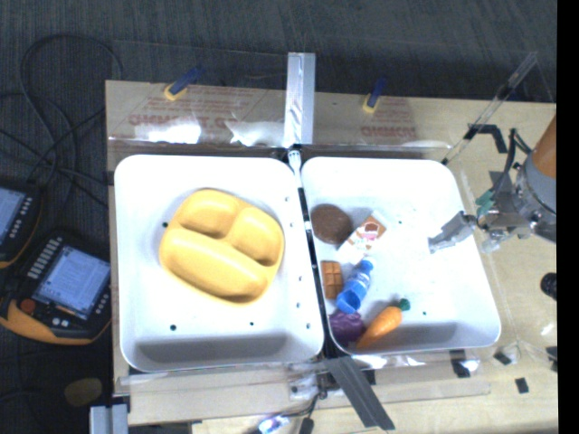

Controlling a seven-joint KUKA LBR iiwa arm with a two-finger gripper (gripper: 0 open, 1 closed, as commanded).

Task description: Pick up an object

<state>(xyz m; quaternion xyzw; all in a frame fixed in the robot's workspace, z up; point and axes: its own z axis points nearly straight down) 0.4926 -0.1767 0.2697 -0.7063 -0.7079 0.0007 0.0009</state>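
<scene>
Two bins: fingers (450,235), state unclear, over right bin's (470,319) open right side; toys crowd its left edge.

The arm comes in from the right, its orange band just catching the frame's edge above the grey wrist. The gripper (450,235) sits low and leftward of the wrist, angled down and to the left. The finger assembly is a blur of grey, its spread unreadable.

Right bin (398,188) open centre and right (toys (355,287) crowd left wall)
</scene>
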